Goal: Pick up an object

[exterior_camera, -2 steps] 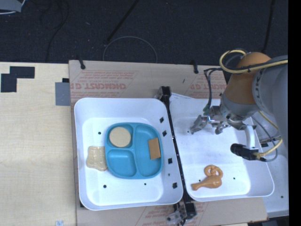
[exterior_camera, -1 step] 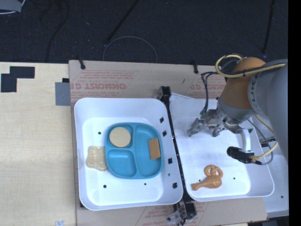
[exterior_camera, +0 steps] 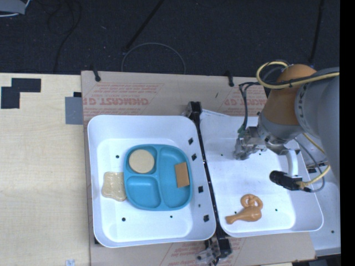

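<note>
While my grey arm with its orange band reaches in over the right-hand shallow white bin, my gripper hangs low above that bin's far half, and I cannot tell its state from this angle. Nothing shows between its tips. Toward the near edge of the same bin, well apart from my gripper, lies a tan, curled rubbery toy with a tapering tail. Beside this bin, touching it along a black divider, sits the left-hand white bin. It holds a blue plastic compartment tray carrying a round beige disc and a small brown rectangular block. A pale yellowish spongy piece rests against the tray's outer side.
</note>
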